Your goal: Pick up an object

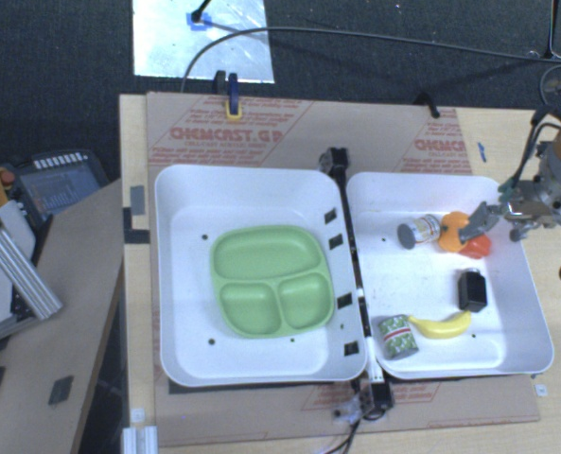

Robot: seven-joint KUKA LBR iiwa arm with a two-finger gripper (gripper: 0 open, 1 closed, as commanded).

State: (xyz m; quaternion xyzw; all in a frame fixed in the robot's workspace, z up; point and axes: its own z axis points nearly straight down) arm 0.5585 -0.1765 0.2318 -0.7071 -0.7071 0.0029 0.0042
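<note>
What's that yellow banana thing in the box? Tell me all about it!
The banana is small, bright yellow and smooth, likely a plastic toy. It lies flat near the front of the right bin, curved upward like a smile, with a thin tip pointing right. Its left end touches a green patterned packet. A black block sits just behind it. Whether they touch is unclear.

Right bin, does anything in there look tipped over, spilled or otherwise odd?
Nothing spilled or damaged. The small bottle lies on its side against the orange object, and the banana touches the green packet. The black block sits apart.
</note>
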